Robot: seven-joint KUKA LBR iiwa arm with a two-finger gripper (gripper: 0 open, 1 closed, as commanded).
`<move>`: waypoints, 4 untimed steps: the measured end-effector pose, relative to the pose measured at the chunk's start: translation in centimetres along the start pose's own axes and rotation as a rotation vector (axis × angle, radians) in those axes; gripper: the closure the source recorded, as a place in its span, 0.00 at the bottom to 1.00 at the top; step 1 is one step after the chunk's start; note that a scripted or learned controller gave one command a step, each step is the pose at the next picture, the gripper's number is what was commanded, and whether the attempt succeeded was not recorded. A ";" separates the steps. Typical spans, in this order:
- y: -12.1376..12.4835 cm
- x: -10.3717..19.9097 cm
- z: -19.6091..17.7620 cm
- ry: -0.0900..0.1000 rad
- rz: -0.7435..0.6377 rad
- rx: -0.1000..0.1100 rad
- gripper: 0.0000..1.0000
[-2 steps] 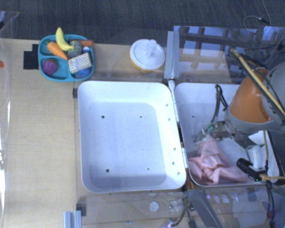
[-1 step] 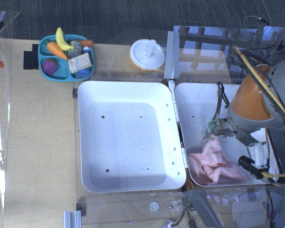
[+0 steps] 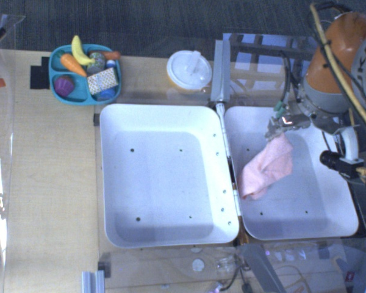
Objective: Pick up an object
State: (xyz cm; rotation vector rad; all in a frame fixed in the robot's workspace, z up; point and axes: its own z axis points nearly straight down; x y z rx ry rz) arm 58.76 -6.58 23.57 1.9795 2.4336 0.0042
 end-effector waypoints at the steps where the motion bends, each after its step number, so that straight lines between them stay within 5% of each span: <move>1: 5.6 -4.2 3.5 0.000 0.069 0.004 1.00; 3: 7.2 -5.8 3.8 -0.001 -0.025 0.000 1.00; 4: 7.6 -2.0 5.0 0.001 -0.259 0.000 1.00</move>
